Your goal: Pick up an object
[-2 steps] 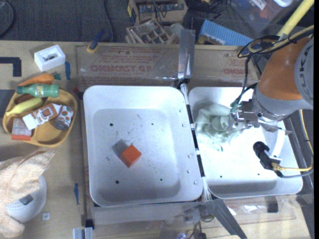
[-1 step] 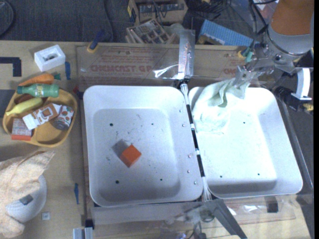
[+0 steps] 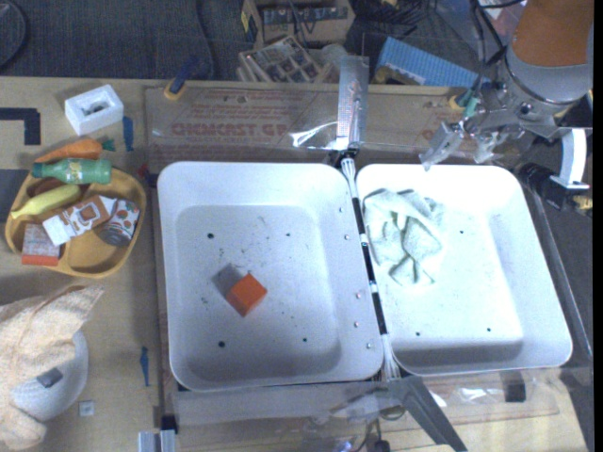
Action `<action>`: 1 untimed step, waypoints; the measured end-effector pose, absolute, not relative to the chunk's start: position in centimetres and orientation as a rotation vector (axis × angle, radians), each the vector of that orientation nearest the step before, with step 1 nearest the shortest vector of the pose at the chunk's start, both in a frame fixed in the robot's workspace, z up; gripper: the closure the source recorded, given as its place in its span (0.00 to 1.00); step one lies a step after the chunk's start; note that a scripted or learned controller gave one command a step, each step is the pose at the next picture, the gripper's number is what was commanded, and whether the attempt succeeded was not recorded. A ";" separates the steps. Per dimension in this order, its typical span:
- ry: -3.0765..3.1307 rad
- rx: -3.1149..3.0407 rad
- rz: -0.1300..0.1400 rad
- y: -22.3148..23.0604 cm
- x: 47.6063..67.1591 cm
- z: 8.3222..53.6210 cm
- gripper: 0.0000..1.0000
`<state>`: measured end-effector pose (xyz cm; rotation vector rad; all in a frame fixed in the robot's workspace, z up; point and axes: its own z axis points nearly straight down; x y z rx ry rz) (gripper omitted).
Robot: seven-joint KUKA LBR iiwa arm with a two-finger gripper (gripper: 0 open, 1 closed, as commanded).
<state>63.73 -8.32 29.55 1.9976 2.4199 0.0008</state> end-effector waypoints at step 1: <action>2.566 1.810 0.001 -7.9 61.5 19.0 0.00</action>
